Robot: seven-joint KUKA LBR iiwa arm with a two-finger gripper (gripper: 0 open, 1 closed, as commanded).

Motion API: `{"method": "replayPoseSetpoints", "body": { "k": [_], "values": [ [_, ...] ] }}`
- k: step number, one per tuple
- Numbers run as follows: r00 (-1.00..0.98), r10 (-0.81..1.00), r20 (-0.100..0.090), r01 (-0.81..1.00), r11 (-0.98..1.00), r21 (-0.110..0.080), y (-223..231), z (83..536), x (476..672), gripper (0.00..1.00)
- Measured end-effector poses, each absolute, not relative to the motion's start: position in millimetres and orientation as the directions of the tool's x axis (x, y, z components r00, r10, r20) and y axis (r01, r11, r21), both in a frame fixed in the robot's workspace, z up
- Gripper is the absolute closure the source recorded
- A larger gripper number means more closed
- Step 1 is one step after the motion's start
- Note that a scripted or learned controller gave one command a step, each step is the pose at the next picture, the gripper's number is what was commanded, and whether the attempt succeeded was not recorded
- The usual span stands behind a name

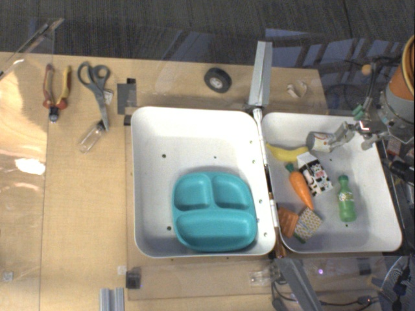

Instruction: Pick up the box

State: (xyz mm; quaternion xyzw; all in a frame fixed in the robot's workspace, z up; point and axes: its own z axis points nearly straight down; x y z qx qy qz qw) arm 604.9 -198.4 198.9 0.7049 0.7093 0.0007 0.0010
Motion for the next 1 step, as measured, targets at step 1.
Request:
{"method": "replayPoseSetpoints", "body": {
  "k": [1],
  "values": [
    [-0.008,1.0,0.0,1.0,0.008,0.004,-145.2,141.5,564.5,0.0]
  ]
}}
